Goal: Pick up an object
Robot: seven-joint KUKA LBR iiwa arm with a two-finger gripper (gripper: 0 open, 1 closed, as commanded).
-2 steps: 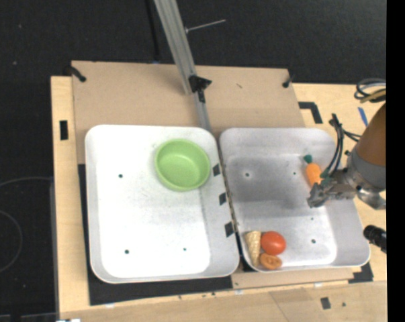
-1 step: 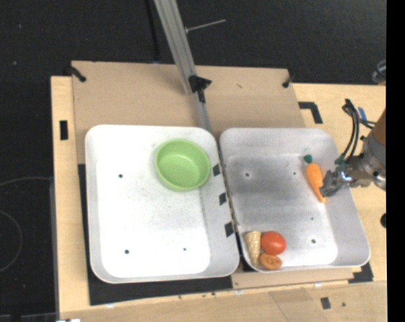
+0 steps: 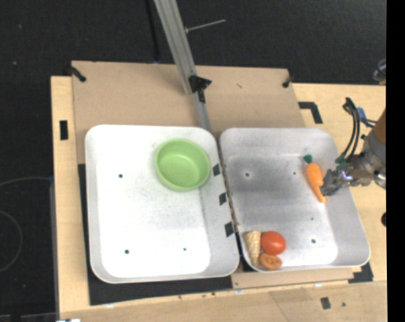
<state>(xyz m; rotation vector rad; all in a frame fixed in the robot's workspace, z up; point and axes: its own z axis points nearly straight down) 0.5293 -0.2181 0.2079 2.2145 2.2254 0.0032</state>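
Camera view: gripper meets toy carrot at edge of right bin

Camera view, looking down at a slant: the gripper (image 3: 331, 182) sits at the right side of the right bin (image 3: 283, 146), its dark tips touching the lower end of an orange toy carrot (image 3: 314, 178). Whether the fingers are spread, pressed together or pinching the carrot cannot be told; the tips are small and dark against the carrot's edge. The carrot lies on the bin floor, tilted, with its small green top pointing toward the far rim and its narrow end nearest the gripper. Behind the gripper, the arm's wrist (image 3: 367, 166) enters from the right, with dark cables (image 3: 353, 123) looping above it.

Well apart from the carrot, in the near corner of the same bin, three small items cluster together: a red tomato (image 3: 273, 242), a pale cone-shaped piece (image 3: 254, 245) touching its left side, and a small orange piece (image 3: 270, 261) just in front of it, against the bin's near rim.

Farther from the carrot, across the seam between the bins, a green bowl (image 3: 183, 165) stands upright in the far right part of the left bin (image 3: 121, 247). Beyond the carrot's bin, a grey metal post (image 3: 178, 42) slants up from the tan bench board (image 3: 135, 92).
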